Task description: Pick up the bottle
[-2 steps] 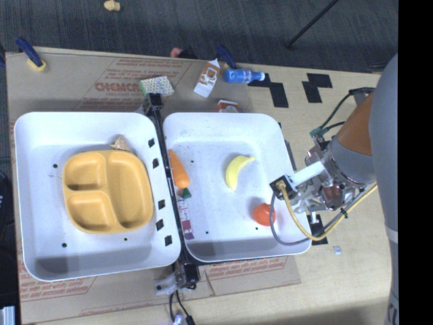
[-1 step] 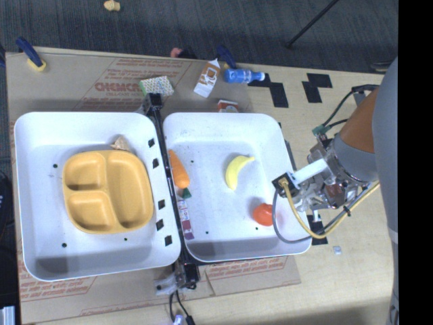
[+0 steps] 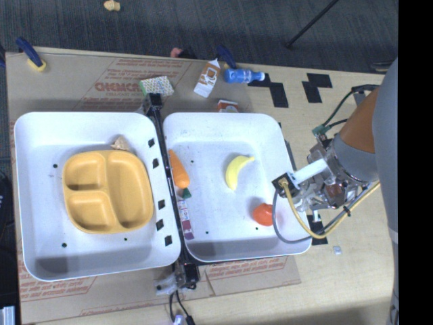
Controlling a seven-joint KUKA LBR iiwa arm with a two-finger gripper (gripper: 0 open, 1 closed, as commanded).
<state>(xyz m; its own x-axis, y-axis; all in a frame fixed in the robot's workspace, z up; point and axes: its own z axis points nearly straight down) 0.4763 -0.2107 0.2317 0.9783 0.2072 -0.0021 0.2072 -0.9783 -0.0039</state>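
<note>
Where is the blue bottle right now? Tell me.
In the camera view, the blue bottle lies on its side on the bench outside both bins, just beyond the right bin's far rim, beside a small carton.

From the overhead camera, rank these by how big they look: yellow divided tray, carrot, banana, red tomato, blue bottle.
1. Yellow plastic divided tray, by far the largest.
2. Orange carrot and yellow banana: too alike to rank.
3. Small blue plastic bottle, lying on the bench behind the bins, farther from the camera, so unsure.
4. Round red tomato, partly behind the tool.
</note>
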